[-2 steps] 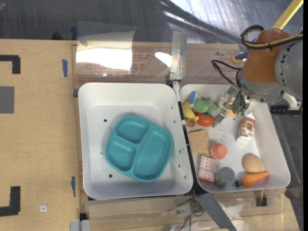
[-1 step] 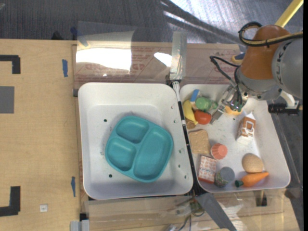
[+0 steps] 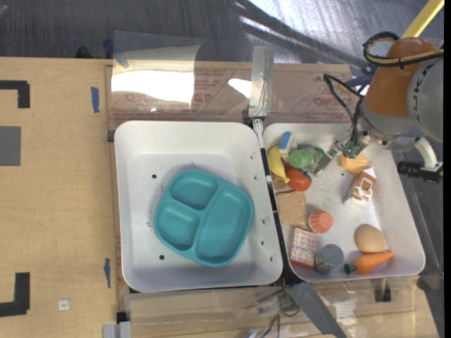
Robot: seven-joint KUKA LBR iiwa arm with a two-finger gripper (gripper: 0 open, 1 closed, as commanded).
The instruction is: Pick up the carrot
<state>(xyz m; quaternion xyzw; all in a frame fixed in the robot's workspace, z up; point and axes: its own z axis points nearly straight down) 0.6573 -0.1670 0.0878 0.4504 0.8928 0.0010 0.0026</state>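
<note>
The carrot [image 3: 373,261], orange with a small green tip, lies flat in the near right corner of the right bin [image 3: 410,210]. Just behind it sits a tan egg-shaped item [image 3: 370,239]. My gripper [image 3: 349,148] hangs low over the far side of the same bin, under the orange wrist band. It is right above a yellow-orange food piece [image 3: 355,164] and well away from the carrot.
The right bin also holds a banana [image 3: 276,167], a green item [image 3: 303,158], a red tomato [image 3: 299,181], a brown slab [image 3: 291,207], a small carton [image 3: 363,187], a pink cup [image 3: 320,221], a printed box [image 3: 304,248] and a grey can [image 3: 329,258]. A teal divided plate [image 3: 204,217] lies in the left bin [image 3: 134,160].
</note>
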